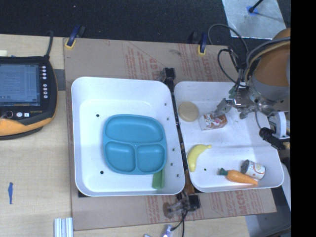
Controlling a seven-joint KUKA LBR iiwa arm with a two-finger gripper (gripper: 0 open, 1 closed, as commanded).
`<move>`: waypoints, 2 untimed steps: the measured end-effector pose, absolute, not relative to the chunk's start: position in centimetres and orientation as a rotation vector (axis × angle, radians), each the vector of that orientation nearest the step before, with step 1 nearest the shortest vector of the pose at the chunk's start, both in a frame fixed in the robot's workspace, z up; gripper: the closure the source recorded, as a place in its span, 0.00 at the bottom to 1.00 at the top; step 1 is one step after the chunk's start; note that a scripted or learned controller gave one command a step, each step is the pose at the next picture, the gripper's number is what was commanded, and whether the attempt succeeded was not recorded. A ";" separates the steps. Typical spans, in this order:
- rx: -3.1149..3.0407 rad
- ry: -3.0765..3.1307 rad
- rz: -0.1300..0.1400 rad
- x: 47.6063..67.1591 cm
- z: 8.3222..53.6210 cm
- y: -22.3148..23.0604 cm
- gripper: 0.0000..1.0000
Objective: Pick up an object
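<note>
Gripper low in right bin, just above a crumpled clear packet with red print near the bin's back left. Cannot tell finger state. Advice: centre over the packet's bulk and press down before closing; the thin film looks likely to slip.

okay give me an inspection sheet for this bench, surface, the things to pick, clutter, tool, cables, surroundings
Surface: bench with brown board bearing left bin and right bin.
Job's things: right bin holds tan disc, snack packet, banana, carrot, small can; left bin holds blue divided plate and green piece.
Clutter: nothing seen.
Tool: tool just above the packet; grip cannot be judged.
Cables: black loops by the arm.
Surroundings: control pendant at left, clamps on board edge.
</note>
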State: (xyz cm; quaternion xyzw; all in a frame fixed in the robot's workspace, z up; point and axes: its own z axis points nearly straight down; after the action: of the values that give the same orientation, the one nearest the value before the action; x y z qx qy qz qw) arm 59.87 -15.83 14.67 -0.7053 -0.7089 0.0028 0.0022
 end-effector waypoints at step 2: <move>-2.216 -2.236 -0.020 61.4 10.4 -17.6 0.00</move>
State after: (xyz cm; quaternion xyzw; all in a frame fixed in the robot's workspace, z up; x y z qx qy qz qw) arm 61.36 -17.57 10.41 -0.7039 -0.7102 -0.0062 -0.0034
